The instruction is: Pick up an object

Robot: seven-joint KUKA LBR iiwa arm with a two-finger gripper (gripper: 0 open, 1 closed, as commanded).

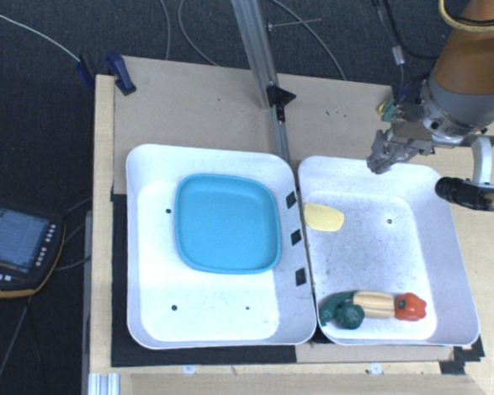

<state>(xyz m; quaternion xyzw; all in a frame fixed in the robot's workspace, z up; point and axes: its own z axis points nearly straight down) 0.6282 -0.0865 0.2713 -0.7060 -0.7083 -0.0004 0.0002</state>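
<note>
Gripper hangs over the right bin's far rim, touching nothing visible; its opening cannot be told. Yellow piece lies nearby, toy vegetables along the near wall.

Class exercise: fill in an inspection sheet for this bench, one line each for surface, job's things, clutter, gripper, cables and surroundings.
Surface: wooden bench bearing two white bins, left bin and right bin.
Job's things: in the right bin, a yellow piece at its left wall; a green item, tan block and red item in a row along its near edge.
Clutter: blue tray in the left bin.
Gripper: gripper over the right bin's far edge, nothing seen between its fingers.
Cables: loops on the floor beyond the bench.
Surroundings: handheld pendant on the floor; metal pole.
</note>
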